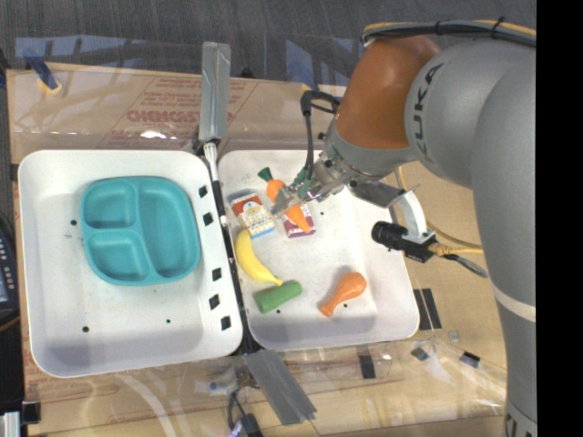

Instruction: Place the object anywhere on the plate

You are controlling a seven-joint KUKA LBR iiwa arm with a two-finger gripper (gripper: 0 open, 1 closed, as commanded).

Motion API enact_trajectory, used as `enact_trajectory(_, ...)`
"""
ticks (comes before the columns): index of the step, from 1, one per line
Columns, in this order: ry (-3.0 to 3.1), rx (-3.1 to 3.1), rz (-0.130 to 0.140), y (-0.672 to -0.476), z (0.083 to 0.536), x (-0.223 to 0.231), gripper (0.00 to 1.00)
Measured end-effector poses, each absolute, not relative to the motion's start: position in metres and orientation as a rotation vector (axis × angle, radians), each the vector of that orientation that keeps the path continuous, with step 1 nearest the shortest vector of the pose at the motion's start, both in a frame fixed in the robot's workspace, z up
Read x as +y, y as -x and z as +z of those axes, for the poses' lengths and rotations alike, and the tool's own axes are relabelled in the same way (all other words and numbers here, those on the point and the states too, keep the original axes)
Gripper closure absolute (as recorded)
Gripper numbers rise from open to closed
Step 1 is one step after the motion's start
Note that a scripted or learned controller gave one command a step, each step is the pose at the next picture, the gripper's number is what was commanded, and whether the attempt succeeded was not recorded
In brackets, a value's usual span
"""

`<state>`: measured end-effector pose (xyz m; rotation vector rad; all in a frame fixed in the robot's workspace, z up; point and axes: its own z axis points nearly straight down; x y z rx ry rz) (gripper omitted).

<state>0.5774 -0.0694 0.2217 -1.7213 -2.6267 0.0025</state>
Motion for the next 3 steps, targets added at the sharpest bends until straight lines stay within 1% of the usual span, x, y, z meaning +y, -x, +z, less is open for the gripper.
enact_trajectory(1, 1.449, -2.786, 0.002, -0.600, 0.231, -0.014, 1.00)
enact_trajectory(2, 1.416, -2.799, 0.004, -0.637, 0.219, 0.043, 1.00)
enact_trajectory(3, 1.416, -2.800, 0.004, -0.637, 0.220, 0.043, 0.00)
